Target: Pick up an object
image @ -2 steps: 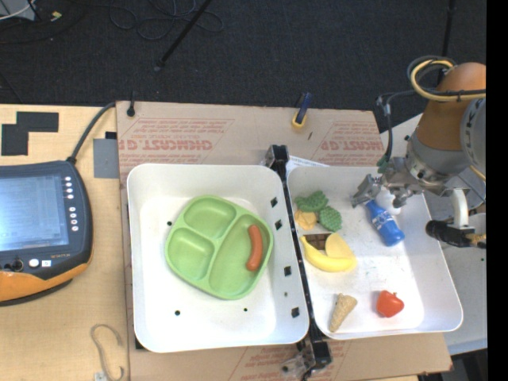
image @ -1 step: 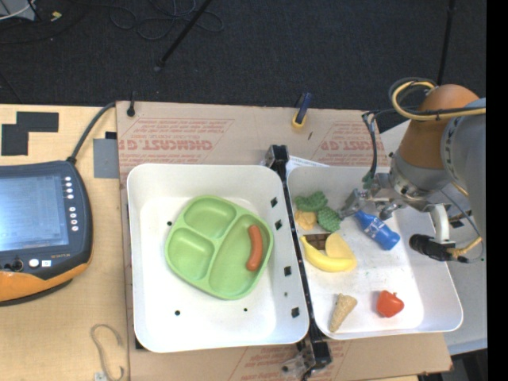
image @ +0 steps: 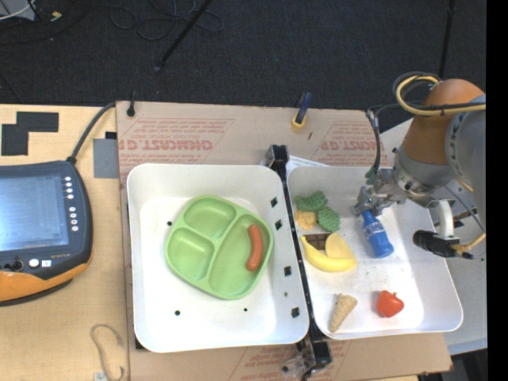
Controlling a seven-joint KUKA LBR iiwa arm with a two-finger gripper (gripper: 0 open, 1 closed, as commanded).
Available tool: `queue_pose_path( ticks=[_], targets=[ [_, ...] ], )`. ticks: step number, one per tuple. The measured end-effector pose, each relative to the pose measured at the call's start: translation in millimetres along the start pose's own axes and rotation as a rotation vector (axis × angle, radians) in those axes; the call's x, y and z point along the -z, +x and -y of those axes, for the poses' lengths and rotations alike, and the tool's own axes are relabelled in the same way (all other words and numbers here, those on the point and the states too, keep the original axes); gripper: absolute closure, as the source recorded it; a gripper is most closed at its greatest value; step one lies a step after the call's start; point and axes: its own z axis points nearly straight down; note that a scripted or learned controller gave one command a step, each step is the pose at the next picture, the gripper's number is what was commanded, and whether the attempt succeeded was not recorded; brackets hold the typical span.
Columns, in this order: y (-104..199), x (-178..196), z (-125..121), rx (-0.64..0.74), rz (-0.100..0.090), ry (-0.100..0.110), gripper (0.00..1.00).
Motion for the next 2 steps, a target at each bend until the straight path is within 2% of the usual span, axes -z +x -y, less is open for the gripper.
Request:
queue_pose_path(
  ticks=[1, 2],
  targets=[
    [9.0, 54.3, -3.7, -0.006, 0.002, -0.009, 1.00],
    [2.8, 100.9, -2.7, -0.006, 0.003, -0.008, 1.00]
  ],
)
